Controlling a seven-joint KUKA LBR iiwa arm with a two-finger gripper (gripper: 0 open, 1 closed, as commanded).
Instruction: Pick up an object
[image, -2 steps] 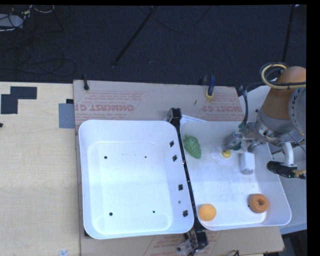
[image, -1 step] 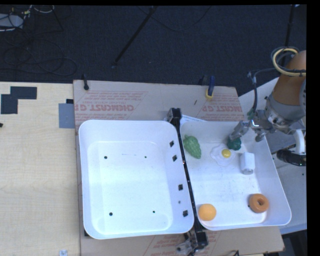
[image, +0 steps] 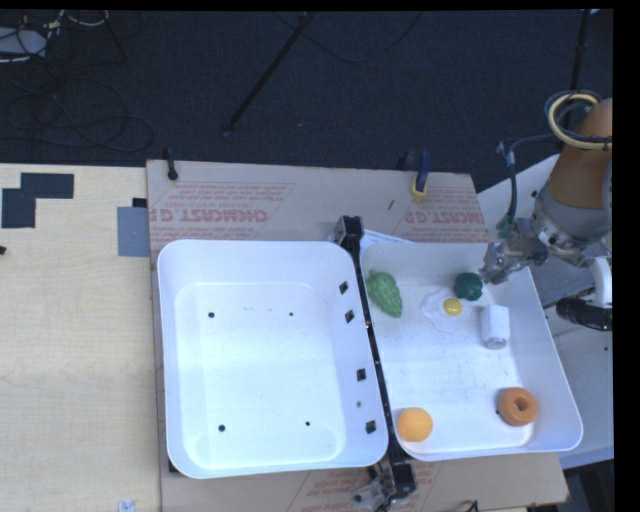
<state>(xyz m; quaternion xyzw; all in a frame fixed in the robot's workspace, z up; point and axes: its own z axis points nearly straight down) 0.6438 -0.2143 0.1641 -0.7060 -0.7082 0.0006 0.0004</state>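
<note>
The claw of the grey-and-orange arm hangs at the far right rim of the right-hand bin, its tip just beside a dark green ball-like object; from where I stand I cannot tell whether it is spread or closed, and nothing can be seen held in it. The pickable things all lie in that bin: the green ball nearest, a fried-egg toy just beside it, a short white cylinder lying on its side close by, a leafy green piece towards the divider, and an orange ball and a brown doughnut-like ring well apart at the near end. The left-hand bin sits alongside. The risk, as I judge it, is crowding: the green ball, egg and cylinder lie so near one another that a descent slightly off line could nudge one into the next, and the round ball may roll out from under a closing grip. The claw is also close to the bin wall, so a low approach might catch the rim. The flat egg looks hard to get under at all. On the cardboard sheet beneath the bins, red print reads upside down as what appears to be "CHEMCAST, G.P. ACRYLIC", repeated at right; on the bench no other writing is legible.
</note>
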